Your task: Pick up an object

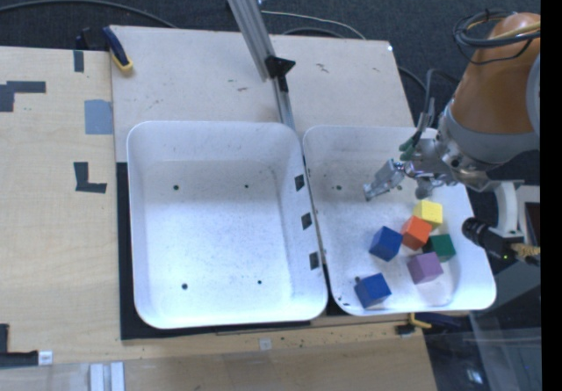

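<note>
While reaching in from the right, the grey two-finger gripper (379,186) is hovering over the right white bin (342,161), fingers looking slightly apart and gripping nothing. Small yellow cube (431,211), orange cube (417,230), two blue cubes (385,242) (373,289), green cube (442,246) and purple cube (425,266) are sitting below-right of the fingertips, apart from them.

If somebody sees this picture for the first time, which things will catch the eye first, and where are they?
The eye falls first on the cluster of small coloured blocks in the right white bin: a yellow cube, an orange cube, a green cube, a purple cube and two blue cubes. Next comes the grey and orange robot arm at the right, its gripper over that bin. The left white bin lies beside it.
</note>
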### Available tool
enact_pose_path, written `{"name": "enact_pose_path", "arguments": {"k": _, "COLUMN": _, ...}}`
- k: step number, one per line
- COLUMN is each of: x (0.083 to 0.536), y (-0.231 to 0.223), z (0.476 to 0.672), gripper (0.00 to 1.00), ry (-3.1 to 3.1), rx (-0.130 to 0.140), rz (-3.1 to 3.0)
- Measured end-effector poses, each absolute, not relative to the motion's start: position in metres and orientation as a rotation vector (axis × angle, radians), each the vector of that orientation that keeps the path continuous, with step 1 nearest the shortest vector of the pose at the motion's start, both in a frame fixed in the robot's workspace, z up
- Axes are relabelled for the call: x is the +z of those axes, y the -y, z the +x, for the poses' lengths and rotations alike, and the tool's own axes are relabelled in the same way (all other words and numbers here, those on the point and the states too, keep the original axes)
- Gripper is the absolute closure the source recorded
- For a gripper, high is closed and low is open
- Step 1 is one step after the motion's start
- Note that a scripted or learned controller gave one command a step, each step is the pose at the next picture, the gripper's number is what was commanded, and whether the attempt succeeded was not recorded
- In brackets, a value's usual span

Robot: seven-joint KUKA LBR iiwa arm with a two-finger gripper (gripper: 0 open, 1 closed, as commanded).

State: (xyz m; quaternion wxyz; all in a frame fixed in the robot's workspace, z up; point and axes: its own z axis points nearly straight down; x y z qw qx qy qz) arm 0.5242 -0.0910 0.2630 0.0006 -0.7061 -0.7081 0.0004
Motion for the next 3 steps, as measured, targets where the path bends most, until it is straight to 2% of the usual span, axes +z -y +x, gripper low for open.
{"name": "enact_pose_path", "arguments": {"k": 1, "x": 0.165, "y": 0.125, "z": 0.499, "gripper": 0.0, "ry": 2.213, "rx": 0.011, "rz": -2.219}}
{"name": "enact_pose_path", "arguments": {"k": 2, "x": 0.114, "y": 0.117, "z": 0.511, "gripper": 0.0, "ry": 2.235, "rx": -0.012, "rz": -2.234}}
{"name": "enact_pose_path", "arguments": {"k": 3, "x": 0.11, "y": 0.111, "z": 0.504, "gripper": 0.0, "ry": 2.248, "rx": -0.023, "rz": -2.254}}
